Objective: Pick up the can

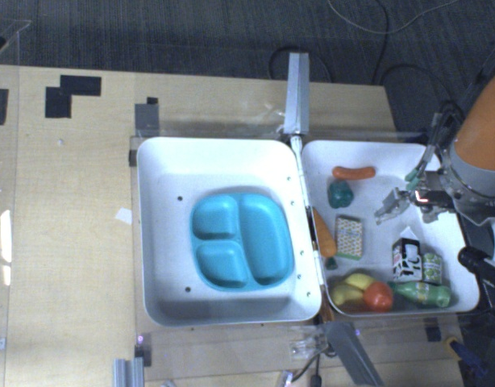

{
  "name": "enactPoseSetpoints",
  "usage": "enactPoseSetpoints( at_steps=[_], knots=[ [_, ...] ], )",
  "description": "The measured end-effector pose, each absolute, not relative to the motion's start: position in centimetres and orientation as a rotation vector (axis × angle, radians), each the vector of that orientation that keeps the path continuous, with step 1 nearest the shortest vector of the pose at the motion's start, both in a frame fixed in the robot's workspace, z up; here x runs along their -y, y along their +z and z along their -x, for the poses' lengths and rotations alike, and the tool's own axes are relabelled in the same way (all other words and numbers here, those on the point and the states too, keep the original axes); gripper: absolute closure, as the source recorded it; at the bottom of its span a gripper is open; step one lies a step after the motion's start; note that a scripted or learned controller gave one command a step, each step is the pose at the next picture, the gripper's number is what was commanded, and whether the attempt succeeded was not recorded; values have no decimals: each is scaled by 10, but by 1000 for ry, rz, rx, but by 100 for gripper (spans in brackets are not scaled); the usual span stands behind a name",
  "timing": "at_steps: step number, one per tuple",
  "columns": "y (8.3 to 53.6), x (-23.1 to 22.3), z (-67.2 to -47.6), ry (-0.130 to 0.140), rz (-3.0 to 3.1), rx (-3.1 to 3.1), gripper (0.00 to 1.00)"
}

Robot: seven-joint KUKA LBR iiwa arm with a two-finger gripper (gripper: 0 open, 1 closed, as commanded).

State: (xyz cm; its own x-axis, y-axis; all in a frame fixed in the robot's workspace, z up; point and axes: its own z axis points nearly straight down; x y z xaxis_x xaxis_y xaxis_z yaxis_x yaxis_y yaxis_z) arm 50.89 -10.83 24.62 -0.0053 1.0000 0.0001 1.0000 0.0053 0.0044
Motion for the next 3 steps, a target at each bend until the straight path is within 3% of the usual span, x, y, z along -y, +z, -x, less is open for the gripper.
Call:
enactPoseSetpoints(
  at_steps=[1,2,3],
  knots=[
    [162,153,-494,3,-1776,-2587,0],
    [92,96,-489,7,-1558,-2721,0],
    [103,96,-492,13,-1555,-2716,100]
  ],
)
